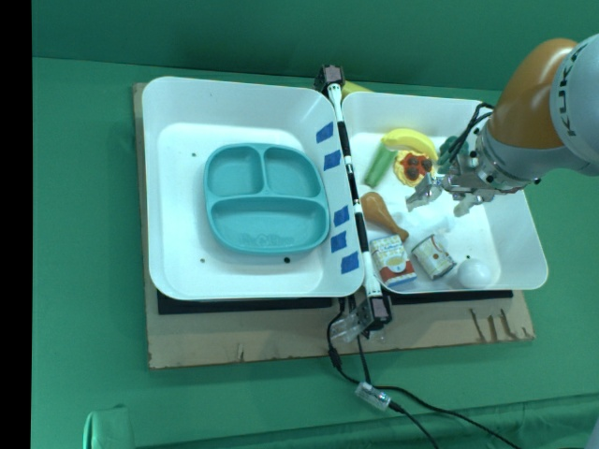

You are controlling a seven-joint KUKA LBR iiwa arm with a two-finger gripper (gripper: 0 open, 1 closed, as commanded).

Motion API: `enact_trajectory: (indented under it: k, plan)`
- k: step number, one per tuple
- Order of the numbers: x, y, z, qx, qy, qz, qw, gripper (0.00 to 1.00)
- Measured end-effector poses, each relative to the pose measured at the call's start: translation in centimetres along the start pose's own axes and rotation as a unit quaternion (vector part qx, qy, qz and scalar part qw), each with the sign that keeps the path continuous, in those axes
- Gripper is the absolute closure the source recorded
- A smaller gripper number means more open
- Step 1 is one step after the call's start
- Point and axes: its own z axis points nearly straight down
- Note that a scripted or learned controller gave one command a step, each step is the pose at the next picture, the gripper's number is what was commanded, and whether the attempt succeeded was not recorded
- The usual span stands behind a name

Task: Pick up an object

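Observation:
My gripper (441, 201) hangs over the middle of the right bin (520, 243), open, with bare white bin floor between its fingers. Just left of it lie a red and yellow toy pizza slice (413, 166), a yellow banana (409, 139) and a green stick-shaped piece (378, 166). A brown drumstick (382, 212) lies toward the divider. Near the front wall sit a small carton (393, 259), a tin can (433, 255) and a white egg (473, 272). None of them touches the fingers.
The left bin (178, 241) holds a teal divided plate (267, 199). A rail with blue tape marks (339, 190) runs between the bins. Cables (374, 396) trail off the bench's front edge. The arm's orange band (533, 82) is over the right bin's far corner.

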Motion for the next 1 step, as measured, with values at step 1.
enact_trajectory:
  k: [1]
  plan:
    - [-0.32, 6.36, 1.04, -0.001, 0.000, -0.001, 1.0000, 0.00]
